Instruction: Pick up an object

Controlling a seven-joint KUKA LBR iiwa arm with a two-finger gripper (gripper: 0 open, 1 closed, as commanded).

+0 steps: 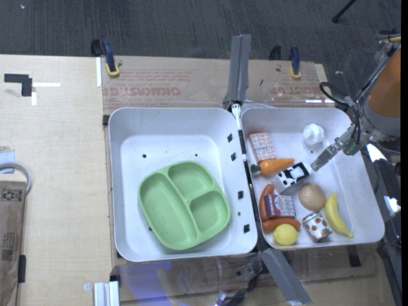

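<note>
Toward three o'clock, the end effector (317,162) hangs over the crowded right bin (363,190), its grip state unreadable; the black-and-white carton (292,174) and carrot (275,166) touch, inviting a glancing miss.

light wooden bench (57,171), two white bins (118,171) side by side, brown cardboard sheet (166,81)

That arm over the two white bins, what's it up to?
The grey arm reaches in from the right with its gripper low over the right bin, among a carrot, a potato, a banana, a lemon and small packets. It is trying to pick one up, but nothing is lifted yet. The left bin holds a green divided plate.
</note>
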